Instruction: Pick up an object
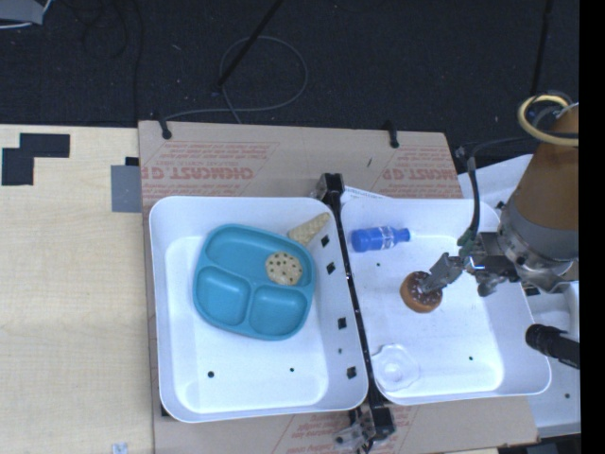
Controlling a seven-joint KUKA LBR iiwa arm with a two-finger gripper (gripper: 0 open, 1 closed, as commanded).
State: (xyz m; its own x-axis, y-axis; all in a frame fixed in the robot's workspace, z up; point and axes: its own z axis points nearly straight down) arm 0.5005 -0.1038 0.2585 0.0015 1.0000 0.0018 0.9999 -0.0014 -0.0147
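A chocolate-glazed doughnut [421,291] lies near the middle of the right bin [463,367]. My gripper [444,274] reaches in from the right and sits just at the doughnut's upper right edge, low over the bin floor. A blue bottle with a white label [380,238] lies on its side at the back of the same bin. A clear plastic cup [394,365] rests near the bin's front left corner.
The left bin [180,367] holds a blue divided plate [222,291] with a speckled cookie [283,269] on it, and a tan wedge [309,228] beside the plate's far edge. A black divider [342,282] runs between the bins. Cardboard lies under both bins.
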